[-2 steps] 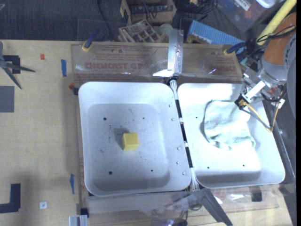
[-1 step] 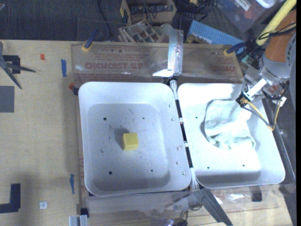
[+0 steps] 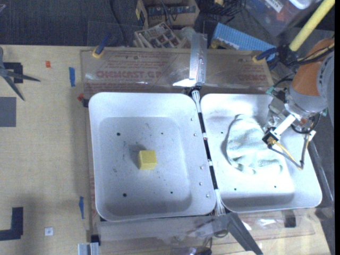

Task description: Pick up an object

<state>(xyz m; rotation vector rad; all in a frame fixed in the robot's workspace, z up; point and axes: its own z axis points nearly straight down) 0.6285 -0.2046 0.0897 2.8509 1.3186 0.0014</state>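
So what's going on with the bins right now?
The grey arm reaches in from the right, with its gripper over the back right part of the right bin. It is close to a crumpled pale sheet lying in that bin. A small yellow block sits in the left bin, well away from the arm. Nothing looks picked up yet.

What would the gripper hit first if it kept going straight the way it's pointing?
Probably the crumpled pale sheet lying in the right bin, close by the gripper, though depth is unclear from this view.
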